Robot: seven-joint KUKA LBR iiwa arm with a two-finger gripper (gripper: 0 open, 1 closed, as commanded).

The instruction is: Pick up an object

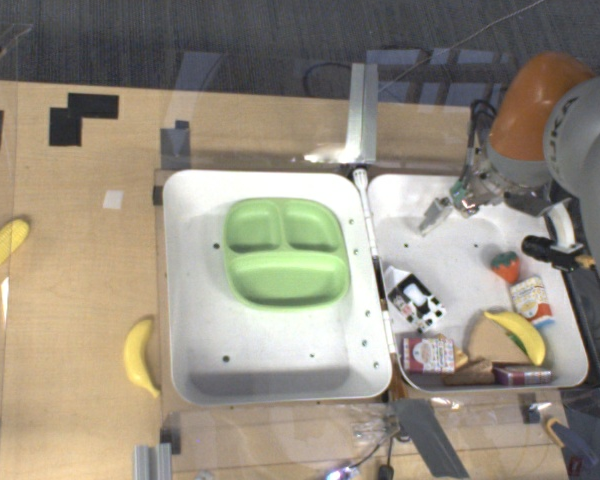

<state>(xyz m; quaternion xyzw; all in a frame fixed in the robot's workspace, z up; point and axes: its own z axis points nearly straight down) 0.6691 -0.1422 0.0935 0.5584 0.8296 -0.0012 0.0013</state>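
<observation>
My gripper [437, 214] hangs over the upper part of the right bin [450, 258], tilted down to the left above bare white floor. Nothing shows in it. Below it several small objects lie along the bin's lower and right side: a black-and-white item [416, 298], a red box [428, 353], a tan bread slice [488, 342], a yellow banana [518, 334], a small carton [531, 299], a red strawberry [507, 265] and a dark bar [525, 374]. The nearest of them, the black-and-white item, sits well below the gripper.
The left bin [195, 298] holds a green divided plate [283, 251]. On the wooden bench to the left lie another banana [138, 356] and a yellow corn cob [2, 248]. The grey arm with its orange band [535, 103] enters from the upper right. A metal divider [363, 118] stands behind the bins.
</observation>
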